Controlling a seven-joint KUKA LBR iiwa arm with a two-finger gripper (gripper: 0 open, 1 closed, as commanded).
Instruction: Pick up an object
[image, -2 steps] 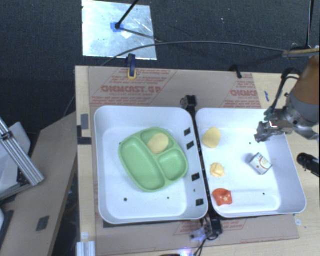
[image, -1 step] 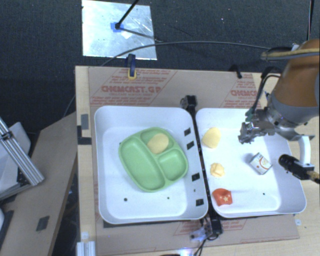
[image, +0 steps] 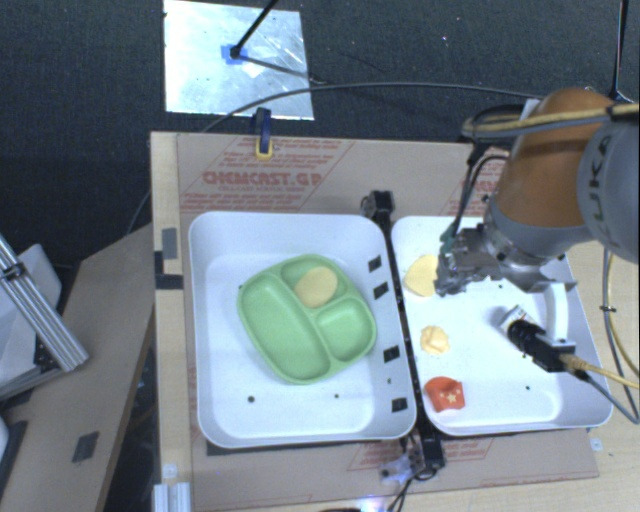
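The right bin (image: 560, 400) holds a pale yellow piece (image: 421, 274) at its upper left, a small yellow lump (image: 434, 340) in the middle left and a red piece (image: 446, 393) near the front left. My gripper (image: 450, 272) hangs low over the bin, right beside the pale yellow piece and touching or nearly touching its right edge. A green divided plate (image: 290, 345) lies in the left bin (image: 225, 400), with a yellow round item (image: 317, 286) in its upper compartment.
The arm's grey and orange body (image: 555, 170) covers the right bin's far part. A black fitting with a cable (image: 535, 340) lies over the right bin's right side. A raised divider with black clips (image: 390, 300) separates the bins.
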